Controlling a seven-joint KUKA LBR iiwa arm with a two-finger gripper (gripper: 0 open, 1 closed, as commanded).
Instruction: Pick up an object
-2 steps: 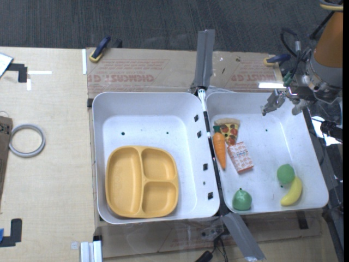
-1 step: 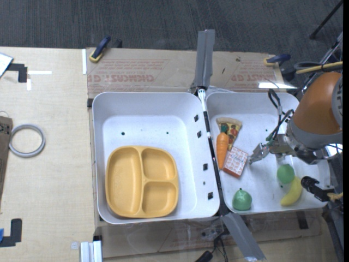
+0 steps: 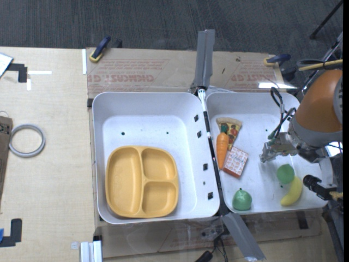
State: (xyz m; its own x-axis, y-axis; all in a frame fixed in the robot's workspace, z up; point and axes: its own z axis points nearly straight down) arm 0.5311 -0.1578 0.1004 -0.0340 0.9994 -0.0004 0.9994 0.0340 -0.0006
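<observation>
Two shallow white bins are seen side by side on the desk [image 3: 49, 91]. In the left white bin [image 3: 144, 111], a yellow plastic plate with three parts [image 3: 143, 181] is laid near the front. In the right white bin [image 3: 251, 105], a toy pizza slice [image 3: 230, 129] is found at the back left, and an orange toy carrot [image 3: 222, 149] is placed just in front of it, touching it. A small red and white packet [image 3: 235, 162] is set right beside the carrot. A green round toy fruit [image 3: 242, 200] is seen at the front. Another round green toy [image 3: 285, 173] and a yellow toy banana [image 3: 293, 192] are kept close together near the right side. The grey metal gripper [image 3: 271, 150] is held low over the right bin, just left of the round green toy. Nothing is seen held in it, and whether it is spread or pressed together cannot be told. A grey tape ring [image 3: 25, 140] is left on the desk, far to the left.
</observation>
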